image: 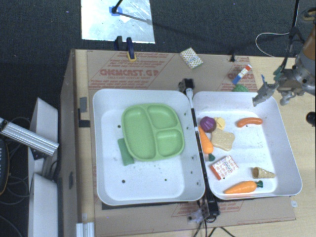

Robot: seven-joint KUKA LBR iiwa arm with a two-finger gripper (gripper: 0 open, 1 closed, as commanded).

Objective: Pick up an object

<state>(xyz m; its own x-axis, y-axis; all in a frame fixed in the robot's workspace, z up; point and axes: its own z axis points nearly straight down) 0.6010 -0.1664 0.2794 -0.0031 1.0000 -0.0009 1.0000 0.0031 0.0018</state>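
The right bin [286, 147] holds toy food: a purple plum [208, 124], a red sausage [249, 122], a slice of toast [222, 140], an orange carrot [205, 141] by the divider, a red-and-white packet [225, 167], an ice-cream cone [262, 172] and a second carrot [242, 186] at the front. My gripper [273, 95] hangs open above the bin's far right corner, with nothing between its two fingers. It is up and to the right of the sausage, well apart from it.
In the left bin [106, 132] lies a green divided plate [152, 132] over a green block [125, 152]. Behind the bins on the cardboard sit a small patterned box [191, 58], a red-and-blue item [240, 75] and a blue-yellow clamp [129, 47].
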